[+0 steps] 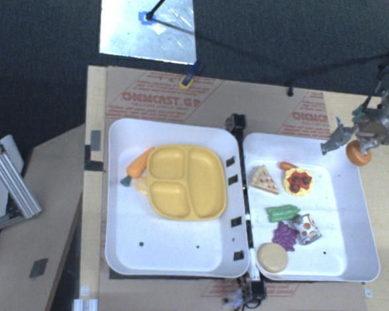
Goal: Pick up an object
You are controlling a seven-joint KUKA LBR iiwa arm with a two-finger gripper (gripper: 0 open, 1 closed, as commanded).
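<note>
You see: yellow divided plate (183, 181) | orange carrot (139, 161) at its 9 o'clock | green pepper (283, 211) | purple grapes (284, 234) | tan cookie (272, 257) | yellow pizza, red dots (299, 181) | white bins (121, 199) | orange ball (358, 155)

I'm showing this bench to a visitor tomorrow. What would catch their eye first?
Probably the yellow divided tray in the left bin, with a toy carrot at its left edge. Next, the cluster of toy food in the right bin: pizza slice, green piece, purple grapes. The gripper hangs over that bin's far right corner.
</note>
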